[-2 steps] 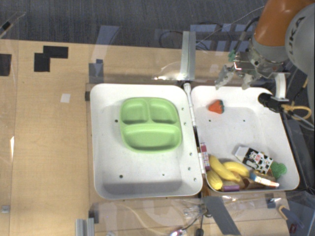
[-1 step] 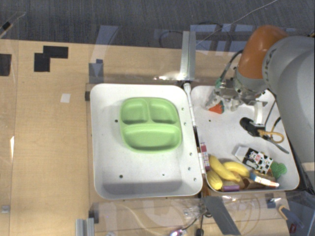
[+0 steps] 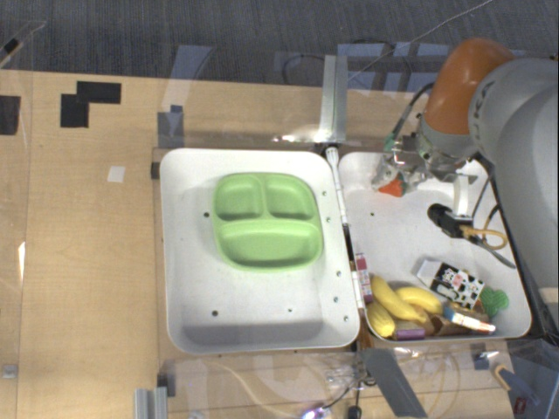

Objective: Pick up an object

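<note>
Likely target: small orange-red object (image 3: pixel 392 188), upper left corner of the right bin (image 3: pixel 393 243), near the bin's back wall. Too small and blurred to give a long axis. The gripper (image 3: pixel 397 168) sits directly over it, just toward the top of the frame, touching or nearly so; can't tell which. Can't tell how wide the gripper is open or whether it has hold of anything. One arm only, coming in from the right of the frame. Judgement: the move turns on a short straight drop onto that object, no sideways travel needed.

Other candidates lie well apart, along the bin's lower edge: bananas (image 3: pixel 397 304) with long axis roughly left-right, a black-and-white patterned box (image 3: pixel 454 282), a green item (image 3: pixel 495 301), and a marker (image 3: pixel 467 321). Box pattern shows no readable writing; no brands legible anywhere.

Left bin (image 3: pixel 188 260): green divided plate (image 3: pixel 265 219), centre.
</note>
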`<state>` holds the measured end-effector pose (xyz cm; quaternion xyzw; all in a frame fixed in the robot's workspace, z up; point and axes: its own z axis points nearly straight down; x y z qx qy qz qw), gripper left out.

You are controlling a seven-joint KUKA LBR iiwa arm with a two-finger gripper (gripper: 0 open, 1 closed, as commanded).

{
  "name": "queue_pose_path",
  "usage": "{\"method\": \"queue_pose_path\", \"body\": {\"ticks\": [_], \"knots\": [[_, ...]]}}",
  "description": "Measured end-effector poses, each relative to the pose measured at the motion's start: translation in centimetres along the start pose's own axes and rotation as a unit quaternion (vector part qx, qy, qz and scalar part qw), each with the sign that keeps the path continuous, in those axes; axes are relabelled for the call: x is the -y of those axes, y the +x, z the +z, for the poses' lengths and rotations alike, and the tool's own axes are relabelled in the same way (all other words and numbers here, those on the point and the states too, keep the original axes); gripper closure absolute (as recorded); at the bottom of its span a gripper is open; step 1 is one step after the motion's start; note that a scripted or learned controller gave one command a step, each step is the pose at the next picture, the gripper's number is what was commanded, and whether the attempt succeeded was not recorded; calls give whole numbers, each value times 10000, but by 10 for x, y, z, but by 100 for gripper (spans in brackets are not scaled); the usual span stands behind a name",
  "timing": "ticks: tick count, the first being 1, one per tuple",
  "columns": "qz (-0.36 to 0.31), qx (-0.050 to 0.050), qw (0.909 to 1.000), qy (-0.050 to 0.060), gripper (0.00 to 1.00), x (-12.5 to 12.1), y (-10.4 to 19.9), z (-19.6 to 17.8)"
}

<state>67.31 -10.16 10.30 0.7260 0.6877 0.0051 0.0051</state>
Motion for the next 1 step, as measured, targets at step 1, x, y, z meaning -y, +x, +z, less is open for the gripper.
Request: {"method": "queue_pose_path", "body": {"ticks": [1], "knots": [[-271, -8, 9996, 31, 100, 16, 63, -103]]}}
